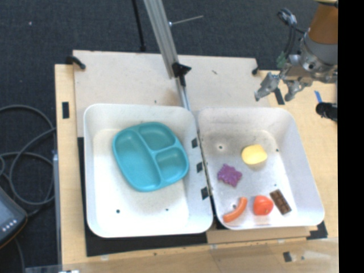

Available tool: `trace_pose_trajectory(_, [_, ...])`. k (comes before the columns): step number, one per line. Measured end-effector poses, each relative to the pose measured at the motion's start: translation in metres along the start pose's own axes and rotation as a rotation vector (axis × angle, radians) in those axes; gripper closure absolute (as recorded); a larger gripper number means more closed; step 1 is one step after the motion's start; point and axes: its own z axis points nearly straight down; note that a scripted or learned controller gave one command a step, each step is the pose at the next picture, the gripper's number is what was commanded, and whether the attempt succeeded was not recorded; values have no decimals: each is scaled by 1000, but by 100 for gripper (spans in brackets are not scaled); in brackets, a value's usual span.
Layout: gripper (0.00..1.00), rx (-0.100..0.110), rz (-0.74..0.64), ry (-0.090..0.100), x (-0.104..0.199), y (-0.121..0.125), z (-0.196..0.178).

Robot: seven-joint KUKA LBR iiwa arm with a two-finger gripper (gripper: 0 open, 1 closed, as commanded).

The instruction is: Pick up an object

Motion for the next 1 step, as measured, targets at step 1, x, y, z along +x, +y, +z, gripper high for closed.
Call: trace_pose_trajectory(1, [0, 1, -2, 0, 0, 0, 0])
